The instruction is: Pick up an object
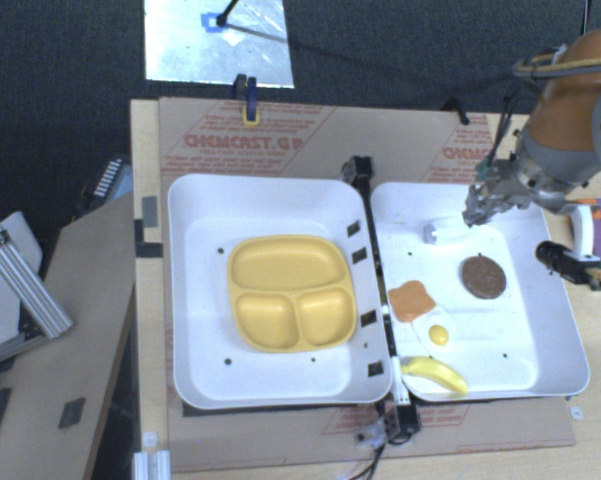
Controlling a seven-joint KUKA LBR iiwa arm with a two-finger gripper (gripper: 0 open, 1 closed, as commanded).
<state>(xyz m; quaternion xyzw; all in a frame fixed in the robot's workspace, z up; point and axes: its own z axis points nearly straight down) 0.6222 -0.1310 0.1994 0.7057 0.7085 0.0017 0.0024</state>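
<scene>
From my console I see the gripper (477,211) hanging over the right bin (550,368), up near that bin's 12 o'clock edge. Nothing sits between its fingers as far as I can make out, and I cannot tell whether they are spread or pressed together; from this slant they read as one dark clump. So I judge the pick as not yet made: every candidate lies on the bin floor, and the descent, the closing and the lift are all left to do.

Just beside the gripper, at its 8 o'clock, is a small pale object (431,233), too small for me to name or to give an axis. The brown round cookie (484,277) lies near the bin's centre, at the gripper's 6 o'clock; it is a flat disc with no long axis to speak of. The orange slice (412,300) sits at the cookie's 8 o'clock, near the divider, roughly square. A small yellow piece (438,334) lies just below it. The banana (435,373) rests at the bin's 7 o'clock corner, its long axis running from about 10 to 4 o'clock, with a gentle curve.

The left bin (195,268) holds a yellow divided plate (285,293), well apart from the arm.
</scene>
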